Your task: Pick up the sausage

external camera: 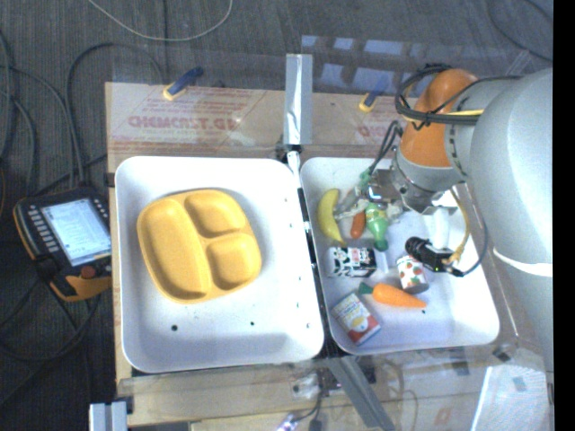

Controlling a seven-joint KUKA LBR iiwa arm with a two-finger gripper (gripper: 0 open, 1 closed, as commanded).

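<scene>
The sausage [358, 224], a short orange-brown piece, lies in the right bin [467, 326] between a banana [330, 215] and a green vegetable [378, 229]. My gripper [375, 201] hangs low over the upper part of that bin, just above and right of the sausage and close over the green vegetable. Nothing can be seen held in it. The grey arm with its orange band [436, 119] reaches in from the right and hides the bin's back right corner.
A yellow divided plate [199, 242] sits in the left bin [144, 330]. The right bin also holds a black-and-white carton [352, 259], a carrot [396, 296], a small printed box [355, 318] and a red-and-white cup [412, 274].
</scene>
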